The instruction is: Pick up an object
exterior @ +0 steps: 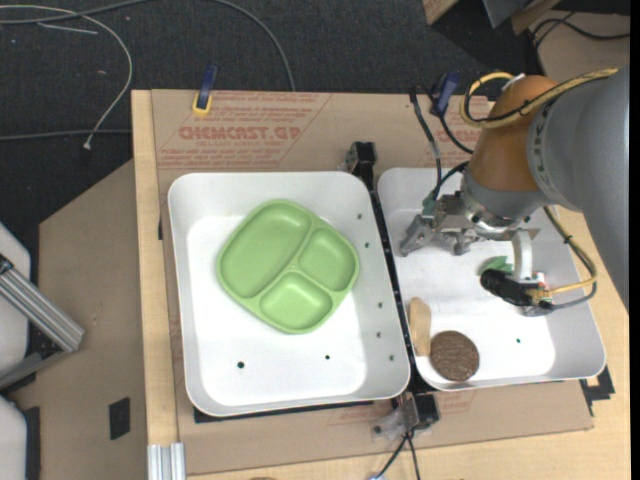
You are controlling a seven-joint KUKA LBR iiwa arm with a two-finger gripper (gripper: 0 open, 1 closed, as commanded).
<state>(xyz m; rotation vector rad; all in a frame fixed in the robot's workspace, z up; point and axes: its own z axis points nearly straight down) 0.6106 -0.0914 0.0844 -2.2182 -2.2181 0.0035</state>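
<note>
A pale green divided plate (289, 265) lies in a white bin (190, 298), a brown disc (453, 355) in the other white bin (570, 353), beneath the grey, orange-banded arm (560, 138).

Bench (250, 128) bearing two white bins (200, 368)

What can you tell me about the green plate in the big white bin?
The green plate is a pale green divided tray with rounded corners and three sections: one long section and two smaller ones. It looks like smooth plastic. It lies flat, right side up, turned at a slant, near the middle of the left bin, resting on the bin's white floor. Nothing lies in it and nothing else touches it.
</note>
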